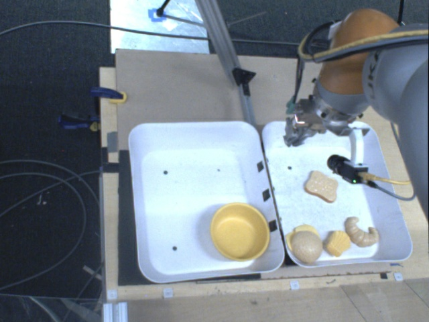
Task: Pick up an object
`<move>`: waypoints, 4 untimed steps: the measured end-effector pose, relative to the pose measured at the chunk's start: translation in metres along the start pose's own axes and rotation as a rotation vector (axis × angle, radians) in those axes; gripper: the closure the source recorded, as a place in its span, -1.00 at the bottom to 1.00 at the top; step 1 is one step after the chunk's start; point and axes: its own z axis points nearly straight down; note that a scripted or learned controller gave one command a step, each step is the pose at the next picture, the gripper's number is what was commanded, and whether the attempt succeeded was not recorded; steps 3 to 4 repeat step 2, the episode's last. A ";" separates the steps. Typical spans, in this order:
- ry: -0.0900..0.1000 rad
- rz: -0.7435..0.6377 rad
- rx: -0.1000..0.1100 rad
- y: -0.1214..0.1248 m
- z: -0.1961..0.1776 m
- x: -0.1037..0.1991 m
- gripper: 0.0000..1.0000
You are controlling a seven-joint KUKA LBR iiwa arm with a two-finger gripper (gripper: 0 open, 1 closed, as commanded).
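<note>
Though the gripper hangs over the right bin's far-left corner, its fingers blur together (can't tell open or shut, nothing seen betw. them). Bread slice lies mid-bin, apart; croissant, cheese wedge, bun along near edge. Yellow bowl sits in left bin.

Tan bench with two white bins, left bin beside right bin.

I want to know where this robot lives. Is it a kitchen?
Probably a robot lab, not a kitchen: a grey arm with an orange band, two shallow white plastic bins on a bench, and black cables on dark carpet.
</note>
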 end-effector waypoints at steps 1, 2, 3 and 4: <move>0.001 -0.001 -0.002 0.008 -0.015 0.061 1.00; 0.001 -0.001 -0.001 0.021 -0.014 0.123 1.00; 0.001 -0.001 -0.001 0.021 -0.014 0.123 1.00; 0.001 -0.001 -0.001 0.021 -0.014 0.123 1.00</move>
